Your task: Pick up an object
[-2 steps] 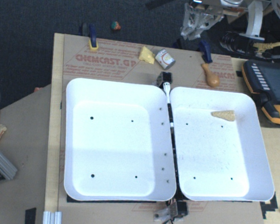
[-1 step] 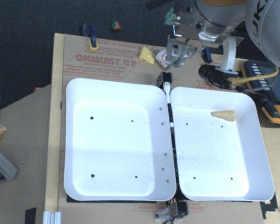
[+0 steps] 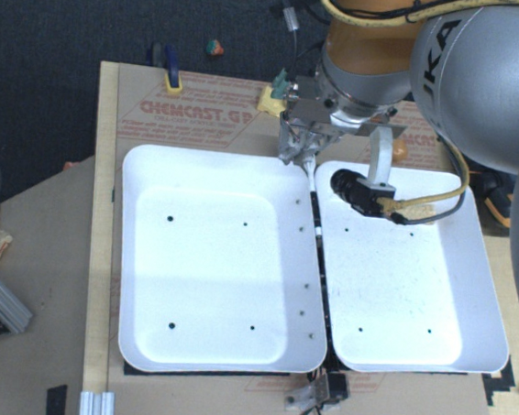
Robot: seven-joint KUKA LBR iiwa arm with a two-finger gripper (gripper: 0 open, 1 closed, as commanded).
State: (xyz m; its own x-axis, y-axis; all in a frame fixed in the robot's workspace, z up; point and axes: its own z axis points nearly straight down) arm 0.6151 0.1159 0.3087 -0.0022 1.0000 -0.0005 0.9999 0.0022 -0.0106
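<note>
The claw (image 3: 299, 153) is hovering over the far rim where the left bin (image 3: 206, 275) and right bin (image 3: 417, 283) are meeting, its grip impossible to tell, and which way any pickable object lies cannot be made out.

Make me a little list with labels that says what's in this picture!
arm: grey with an orange band, reaching in from the right
pincer: at the far rim, where the two bins meet
left bin: white, shallow, a few small dark dots on its floor
right bin: white, shallow, touching the left bin
board: brown with red print, under both bins
clamp: blue and yellow, on the board's far edge
</note>
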